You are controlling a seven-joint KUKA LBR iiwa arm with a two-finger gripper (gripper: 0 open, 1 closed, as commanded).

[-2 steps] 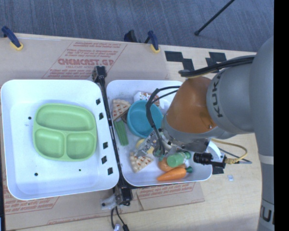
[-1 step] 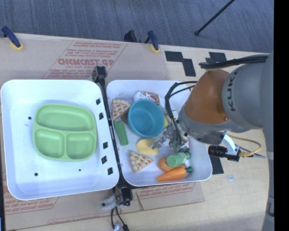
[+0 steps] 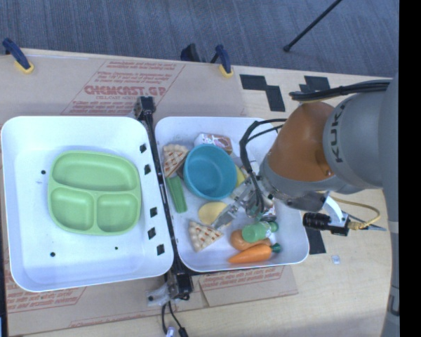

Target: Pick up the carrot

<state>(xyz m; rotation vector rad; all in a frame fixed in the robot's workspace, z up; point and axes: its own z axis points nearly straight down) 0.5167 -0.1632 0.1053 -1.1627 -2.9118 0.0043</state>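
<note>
Fingers on my gripper (image 3: 233,213) are metal prongs over the middle of the right white bin (image 3: 295,248), but I cannot tell whether they are parted or closed, and nothing sits between them. From the camera view, the orange plastic carrot with green leaves (image 3: 252,254) lies toward the bin's near edge from the fingertips, long axis along that edge, leaves toward the near right corner. My grey arm with its orange band (image 3: 305,149) reaches in over the bin's right edge, wrist angled down toward the toys.
</note>
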